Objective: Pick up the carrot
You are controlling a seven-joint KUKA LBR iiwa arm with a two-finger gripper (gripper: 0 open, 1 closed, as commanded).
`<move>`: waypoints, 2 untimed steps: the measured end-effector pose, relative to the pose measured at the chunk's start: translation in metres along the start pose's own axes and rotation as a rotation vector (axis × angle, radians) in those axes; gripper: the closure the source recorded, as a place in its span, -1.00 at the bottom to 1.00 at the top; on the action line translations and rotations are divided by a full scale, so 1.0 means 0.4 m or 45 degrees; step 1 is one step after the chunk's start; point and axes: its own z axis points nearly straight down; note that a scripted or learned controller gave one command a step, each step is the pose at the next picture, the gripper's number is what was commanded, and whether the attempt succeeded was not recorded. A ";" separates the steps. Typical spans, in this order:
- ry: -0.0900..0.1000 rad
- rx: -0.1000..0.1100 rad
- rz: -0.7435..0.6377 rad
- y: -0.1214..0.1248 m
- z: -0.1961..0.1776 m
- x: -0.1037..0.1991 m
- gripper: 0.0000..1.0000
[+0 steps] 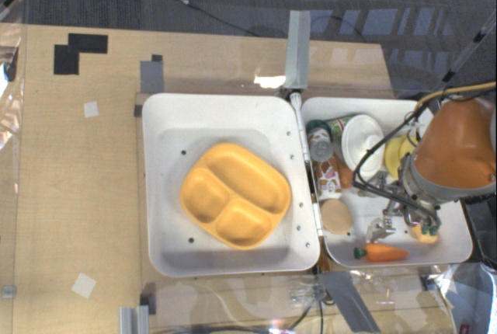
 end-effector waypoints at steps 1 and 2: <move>0.008 0.000 0.077 0.075 0.020 0.010 -1.00; 0.009 -0.001 -0.025 0.015 0.031 -0.234 -1.00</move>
